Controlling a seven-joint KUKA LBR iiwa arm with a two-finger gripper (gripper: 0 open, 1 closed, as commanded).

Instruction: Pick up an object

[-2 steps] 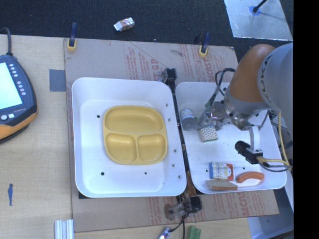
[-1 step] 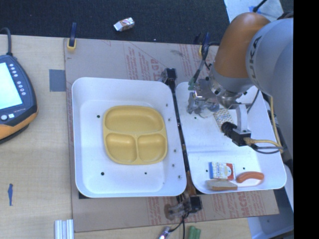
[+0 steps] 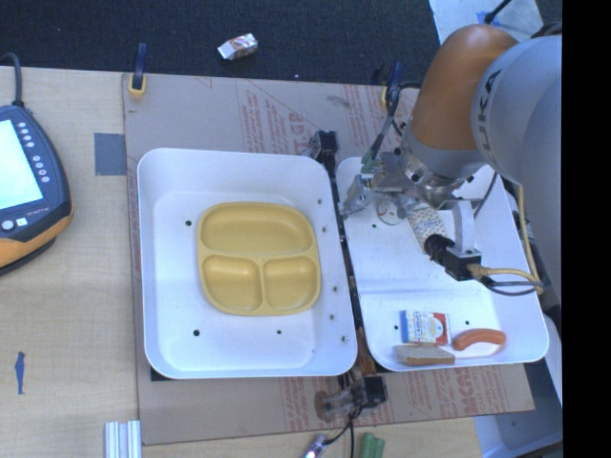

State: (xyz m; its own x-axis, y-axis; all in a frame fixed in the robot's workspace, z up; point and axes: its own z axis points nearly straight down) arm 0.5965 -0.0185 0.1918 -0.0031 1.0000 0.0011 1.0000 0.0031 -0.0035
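Over the right bin, the gripper hovers; its grip I cannot tell.
Lower right: box, sausage, bread; left bin holds a yellow tray.

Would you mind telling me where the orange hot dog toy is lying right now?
The orange hot dog toy lies in the right bin, near its front right corner, just right of the small blue and red box and above the tan piece.

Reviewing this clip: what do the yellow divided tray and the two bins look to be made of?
The yellow divided tray looks like moulded plastic, matte: uniform colour, rounded compartment ridges, soft sheen. The left bin and right bin look like thin formed white plastic with a smooth finish, rounded corners and raised rims, though the exact material is uncertain.
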